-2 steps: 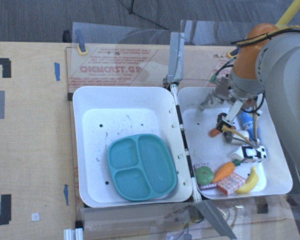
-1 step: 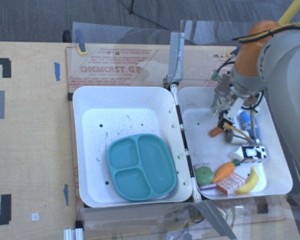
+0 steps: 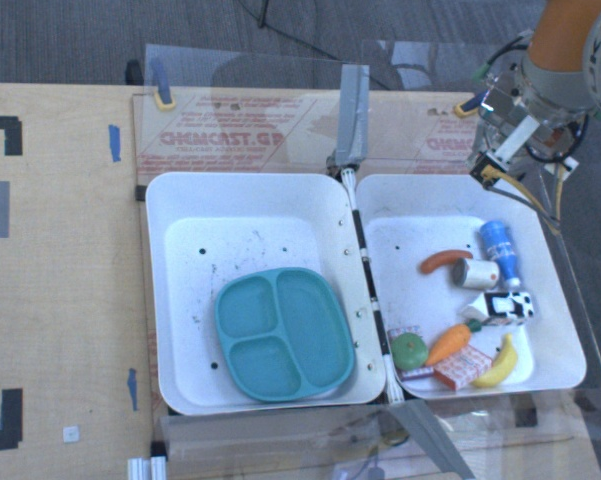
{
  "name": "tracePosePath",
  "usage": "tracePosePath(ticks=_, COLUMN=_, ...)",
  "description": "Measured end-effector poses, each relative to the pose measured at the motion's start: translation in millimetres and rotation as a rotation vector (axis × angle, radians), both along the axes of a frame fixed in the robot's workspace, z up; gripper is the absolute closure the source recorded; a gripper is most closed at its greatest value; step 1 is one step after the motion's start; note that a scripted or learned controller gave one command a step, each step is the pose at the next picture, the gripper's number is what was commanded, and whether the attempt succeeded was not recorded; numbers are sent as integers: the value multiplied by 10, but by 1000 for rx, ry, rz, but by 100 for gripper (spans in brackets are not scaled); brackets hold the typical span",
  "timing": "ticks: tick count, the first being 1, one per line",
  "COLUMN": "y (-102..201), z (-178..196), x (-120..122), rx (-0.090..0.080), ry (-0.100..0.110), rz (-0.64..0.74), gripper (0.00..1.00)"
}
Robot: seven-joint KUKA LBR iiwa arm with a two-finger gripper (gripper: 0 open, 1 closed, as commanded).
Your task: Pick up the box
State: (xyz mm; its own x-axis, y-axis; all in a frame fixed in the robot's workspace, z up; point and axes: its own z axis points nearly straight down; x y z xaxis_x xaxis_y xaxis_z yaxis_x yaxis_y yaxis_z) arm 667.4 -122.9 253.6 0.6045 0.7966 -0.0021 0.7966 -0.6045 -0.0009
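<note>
the box (image 3: 463, 368) looks like a small carton, so it is probably light and fairly stiff, though thin walls could dent under a hard squeeze. its printed skin may be a little slick. the best hold seems to be across its two long sides, coming straight down. its neighbours crowd it, so the grip needs to be lined up with the free edges rather than the ends.

it is red with pale patches on top, low and flat, and lies at a slant. it sits at about 5 o'clock in the right bin (image 3: 410, 228), near the front wall. the carrot (image 3: 448, 344) is just at its 11 o'clock, and the banana (image 3: 501, 362) just at its 3 o'clock. whether either touches it cannot be told. a green fruit (image 3: 410, 349) lies near, at its 9 o'clock.

the gripper (image 3: 497, 148) hangs over the bin's far rim at about 1 o'clock, well apart from the box. whether it is set wide or narrow cannot be told, and nothing is seen in its hold. the pick is not yet begun. both bins stand on the pale counter (image 3: 60, 268).
</note>
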Motion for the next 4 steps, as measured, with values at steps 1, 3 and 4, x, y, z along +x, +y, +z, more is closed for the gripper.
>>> tracePosePath(ticks=1, y=-478, z=-1541, x=-735, rx=2, ry=4, rz=-195, gripper=100)
tracePosePath(ticks=3, y=-129, z=-435, x=-227, rx=0, ry=1, rz=-384, gripper=100)
tracePosePath(ticks=4, y=-1002, z=-679, x=-410, rx=0, ry=3, rz=-675, gripper=100)
